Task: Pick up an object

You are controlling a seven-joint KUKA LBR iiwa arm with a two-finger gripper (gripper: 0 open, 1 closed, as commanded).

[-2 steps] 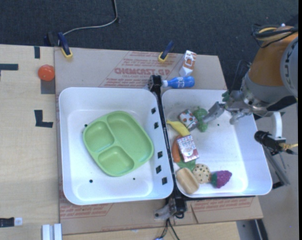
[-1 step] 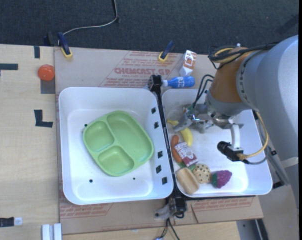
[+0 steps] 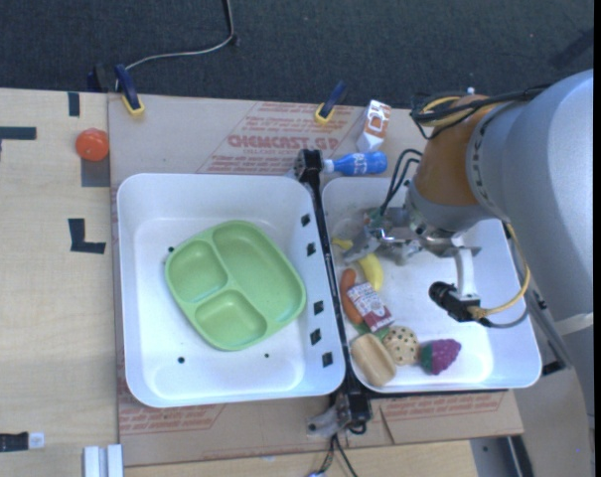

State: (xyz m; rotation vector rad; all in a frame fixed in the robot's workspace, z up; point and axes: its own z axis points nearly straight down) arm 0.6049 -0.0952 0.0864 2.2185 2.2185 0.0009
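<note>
Banana (image 3: 371, 269) in the right bin (image 3: 499, 366), just below the gripper (image 3: 384, 235), looks like light, stiff, slick plastic: grab across its narrow middle; can't tell if the fingers are spread or closed.

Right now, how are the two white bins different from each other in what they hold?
The left bin holds one thing, a green divided plate lying flat. The right bin holds several small toy foods, among them a banana, a hot dog, a cookie and a raspberry. The gripper is low over the right bin, not the left bin. Both bins are white, shallow and side by side.
</note>
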